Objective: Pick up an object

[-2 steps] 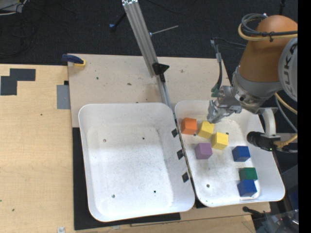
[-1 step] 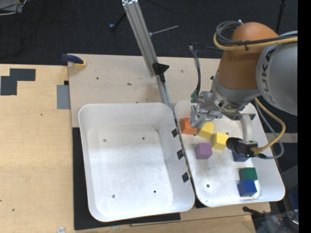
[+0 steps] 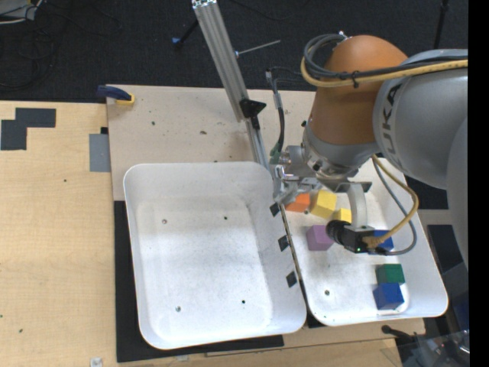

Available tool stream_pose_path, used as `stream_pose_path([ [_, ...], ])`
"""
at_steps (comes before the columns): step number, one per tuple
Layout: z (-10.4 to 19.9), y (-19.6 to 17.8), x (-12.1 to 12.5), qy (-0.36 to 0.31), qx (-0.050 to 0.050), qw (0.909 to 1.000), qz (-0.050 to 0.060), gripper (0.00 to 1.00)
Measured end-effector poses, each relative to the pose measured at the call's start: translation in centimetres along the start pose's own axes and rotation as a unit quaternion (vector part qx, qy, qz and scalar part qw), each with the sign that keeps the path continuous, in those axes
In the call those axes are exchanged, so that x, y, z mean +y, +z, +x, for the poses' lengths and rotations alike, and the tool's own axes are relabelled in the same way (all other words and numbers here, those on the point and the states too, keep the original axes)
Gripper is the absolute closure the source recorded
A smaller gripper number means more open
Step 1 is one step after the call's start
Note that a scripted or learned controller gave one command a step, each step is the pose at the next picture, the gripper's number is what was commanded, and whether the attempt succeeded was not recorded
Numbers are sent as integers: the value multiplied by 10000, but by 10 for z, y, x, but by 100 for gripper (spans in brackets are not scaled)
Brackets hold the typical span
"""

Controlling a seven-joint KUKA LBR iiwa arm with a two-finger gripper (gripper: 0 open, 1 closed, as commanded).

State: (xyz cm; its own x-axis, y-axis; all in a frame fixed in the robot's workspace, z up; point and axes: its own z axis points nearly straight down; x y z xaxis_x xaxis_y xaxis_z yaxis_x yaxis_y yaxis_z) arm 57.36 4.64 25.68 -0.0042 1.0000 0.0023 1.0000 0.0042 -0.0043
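My gripper (image 3: 319, 183) hangs low over the far part of the right bin (image 3: 428, 300), mostly hidden under the orange wrist band. Just below it a yellow block (image 3: 325, 203) and an orange block (image 3: 299, 202) lie side by side near the bin's left wall. I cannot tell whether either one touches the gripper. A purple block (image 3: 318, 238) lies a little nearer the camera. Toward the front right sit a green block (image 3: 391, 272) and a blue block (image 3: 388, 295). Part of another blue piece (image 3: 384, 243) shows behind a cable.
The left bin (image 3: 145, 197) sits beside the right one, and the two walls meet at a ridge with black clips (image 3: 283, 241). A slanted aluminium bar (image 3: 225, 60) rises behind the bins. Yellow and black cables (image 3: 409, 205) loop beside the wrist.
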Motion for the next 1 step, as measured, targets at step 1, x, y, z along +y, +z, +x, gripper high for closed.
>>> stream_pose_path([
  [1,47,1,-5,1,-4,10000,-1,100],
])
